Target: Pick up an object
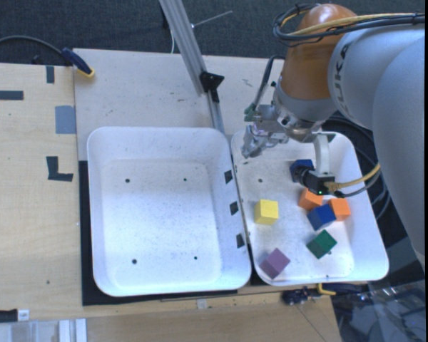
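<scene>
Bench (143,84) carries two white bins side by side: left bin (100,148) and right bin (364,255), touching, on a black mat (84,262). Grey tape pieces (64,118) mark the wood.

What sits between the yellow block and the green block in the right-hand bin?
In the camera view, nothing: bare white bin floor separates the yellow block from the green block. The blue block sits just above that line.
</scene>
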`<state>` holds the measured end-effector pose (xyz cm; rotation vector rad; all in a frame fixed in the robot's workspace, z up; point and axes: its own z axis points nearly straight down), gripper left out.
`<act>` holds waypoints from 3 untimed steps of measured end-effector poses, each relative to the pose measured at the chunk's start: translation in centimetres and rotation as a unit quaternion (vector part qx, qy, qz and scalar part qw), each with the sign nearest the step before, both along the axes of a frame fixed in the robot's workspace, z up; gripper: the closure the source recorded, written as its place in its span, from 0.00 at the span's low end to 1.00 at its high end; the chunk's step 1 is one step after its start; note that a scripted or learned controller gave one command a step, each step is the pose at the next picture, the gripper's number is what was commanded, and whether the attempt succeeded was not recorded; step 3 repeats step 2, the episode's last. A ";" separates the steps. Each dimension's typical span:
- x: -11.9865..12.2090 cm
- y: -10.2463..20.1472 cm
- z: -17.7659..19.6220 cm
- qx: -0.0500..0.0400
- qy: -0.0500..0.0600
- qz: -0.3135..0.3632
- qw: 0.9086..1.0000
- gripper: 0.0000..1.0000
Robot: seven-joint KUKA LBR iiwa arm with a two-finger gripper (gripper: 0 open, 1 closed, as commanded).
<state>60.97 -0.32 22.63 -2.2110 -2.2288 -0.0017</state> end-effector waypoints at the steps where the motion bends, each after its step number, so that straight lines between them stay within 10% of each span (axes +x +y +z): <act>1: 0.2 4.4 -0.1 0.000 0.000 -0.001 1.000 1.00; 3: 0.6 10.3 0.8 0.000 0.000 0.000 1.000 1.00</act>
